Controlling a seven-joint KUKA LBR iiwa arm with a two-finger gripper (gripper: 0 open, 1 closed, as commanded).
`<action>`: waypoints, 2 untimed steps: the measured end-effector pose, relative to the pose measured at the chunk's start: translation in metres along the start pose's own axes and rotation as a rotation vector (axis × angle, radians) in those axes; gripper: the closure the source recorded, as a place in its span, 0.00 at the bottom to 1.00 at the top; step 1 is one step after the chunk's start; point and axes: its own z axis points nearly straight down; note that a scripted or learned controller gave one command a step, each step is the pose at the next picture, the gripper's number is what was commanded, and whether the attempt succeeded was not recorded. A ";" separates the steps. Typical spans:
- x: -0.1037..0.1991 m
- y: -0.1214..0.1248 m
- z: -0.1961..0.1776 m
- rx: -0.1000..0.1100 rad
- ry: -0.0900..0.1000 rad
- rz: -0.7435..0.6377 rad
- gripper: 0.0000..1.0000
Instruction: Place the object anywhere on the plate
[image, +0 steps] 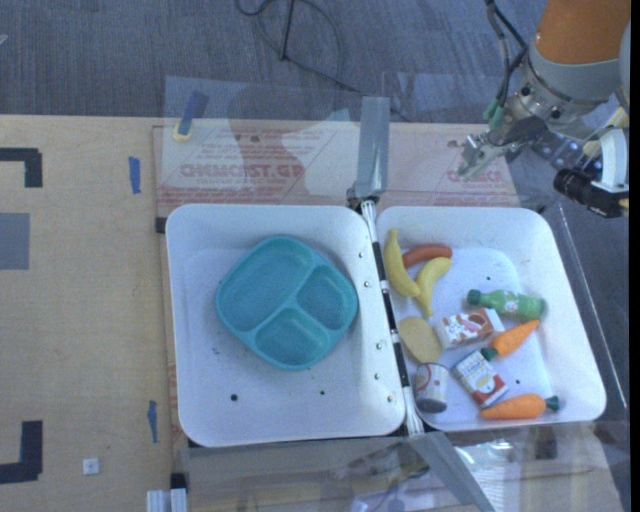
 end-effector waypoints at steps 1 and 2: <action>0.043 -0.054 0.111 0.000 0.004 -0.566 1.00; 0.043 -0.066 0.120 0.001 0.004 -0.467 1.00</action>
